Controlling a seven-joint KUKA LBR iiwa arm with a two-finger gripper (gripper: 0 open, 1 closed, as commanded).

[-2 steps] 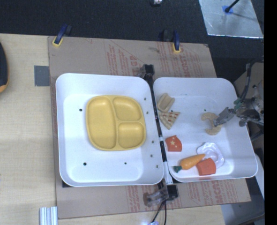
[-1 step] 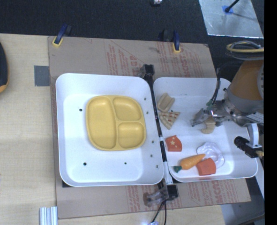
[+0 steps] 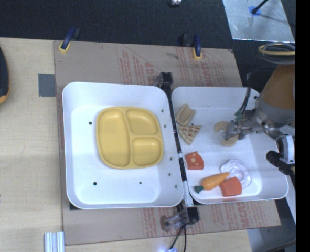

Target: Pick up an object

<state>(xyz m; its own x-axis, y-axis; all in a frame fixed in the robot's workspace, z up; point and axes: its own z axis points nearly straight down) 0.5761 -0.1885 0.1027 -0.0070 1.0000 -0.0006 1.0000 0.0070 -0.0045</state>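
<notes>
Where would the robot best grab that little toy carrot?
Probably across the middle of the carrot's orange body, coming straight down from above. It lies flat and slanted, leafy tip toward the bin's left wall. A red block touches its thick end, so the fingers should straddle the narrower middle.

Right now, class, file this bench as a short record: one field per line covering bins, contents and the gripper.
left bin: holds a yellow divided plate
right bin: toy foods
near divider: waffle piece, red piece
front: carrot, red block, clear wrapper
gripper: low in right bin over a tan item; grasp unclear
</notes>
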